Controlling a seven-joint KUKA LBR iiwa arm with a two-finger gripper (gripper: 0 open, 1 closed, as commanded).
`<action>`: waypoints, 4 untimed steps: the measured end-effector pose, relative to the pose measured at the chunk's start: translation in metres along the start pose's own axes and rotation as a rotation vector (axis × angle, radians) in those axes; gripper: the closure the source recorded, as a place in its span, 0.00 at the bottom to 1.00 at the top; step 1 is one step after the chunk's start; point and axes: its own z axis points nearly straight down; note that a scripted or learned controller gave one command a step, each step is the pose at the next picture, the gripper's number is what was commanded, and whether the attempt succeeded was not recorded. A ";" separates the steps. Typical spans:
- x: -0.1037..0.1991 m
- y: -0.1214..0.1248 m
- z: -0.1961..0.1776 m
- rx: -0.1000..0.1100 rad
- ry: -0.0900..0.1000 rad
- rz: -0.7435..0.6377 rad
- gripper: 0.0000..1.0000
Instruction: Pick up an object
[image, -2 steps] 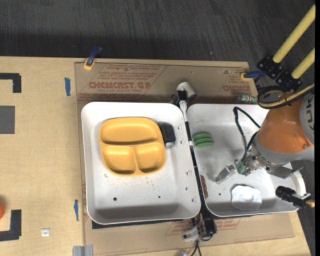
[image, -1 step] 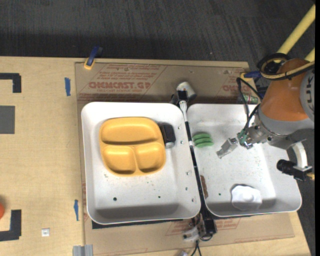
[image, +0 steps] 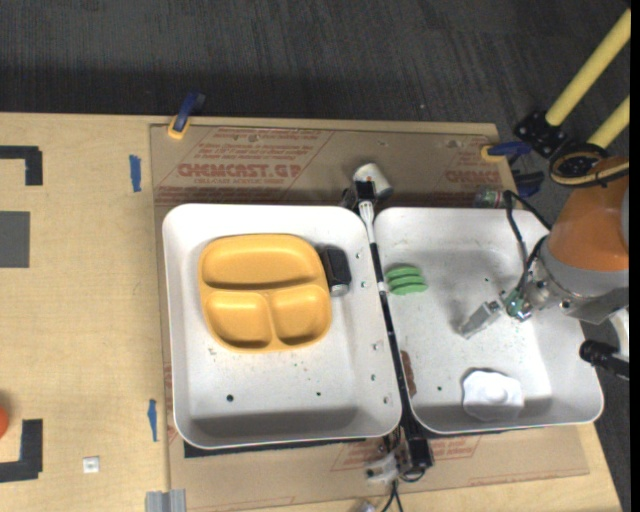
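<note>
Camera view looked down on two white bins side by side on the surface. One yellow three-compartment tray (image: 266, 290) lay in the left bin (image: 270, 410), with one dark object (image: 335, 268) touching its right edge. The right bin (image: 440, 240) held two loose things — one green ridged piece (image: 406, 280) near its far left corner and one white crumpled lump (image: 492, 392) by its near wall. One arm (image: 590, 245) reached in from the right, its end effector (image: 480, 318) low over the bin floor, between those two and touching neither — whether its fingers were apart or together could not be told.
</note>
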 end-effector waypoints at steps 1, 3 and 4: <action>0.038 0.049 -0.026 -0.003 -0.002 -0.142 0.00; 0.034 -0.059 -0.081 -0.001 -0.001 0.196 0.00; 0.083 -0.046 -0.021 0.001 0.002 0.054 0.00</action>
